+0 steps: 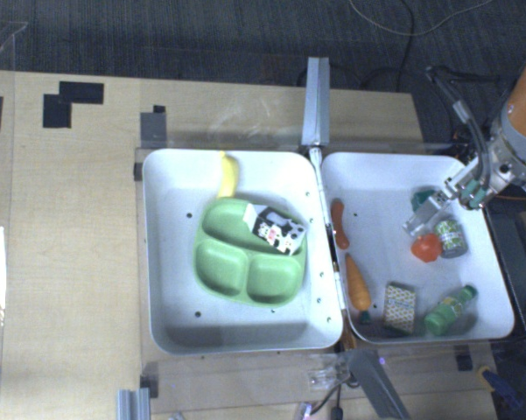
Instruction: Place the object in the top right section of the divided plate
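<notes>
We see the wooden worktop (pixel 79 261) carrying two shallow white bins side by side. The left bin (pixel 171 313) holds a green divided plate (pixel 236 265) with three hollows, lying near its middle. In the plate's top right section sits a small carton (pixel 277 229) printed in black-and-white cow patches, tilted, with one corner at the plate's edge. Just beyond the plate's upper rim lies a yellow banana (pixel 228 176), touching the plate or nearly so.

The right bin (pixel 376 178) holds the other things. Along its left wall we find a red sausage (pixel 338 222) and, below it, an orange carrot (pixel 358 284). Near the front lie a patterned sponge (pixel 400 307) and a green bottle (pixel 449 311) on its side.

The grey arm (pixel 516 134) reaches in from the right. Its gripper (pixel 426 213) hangs over the right bin, just above a red tomato (pixel 426 248) and a small can (pixel 451 237). We cannot tell how far its fingers are parted, and we see nothing held between them.
</notes>
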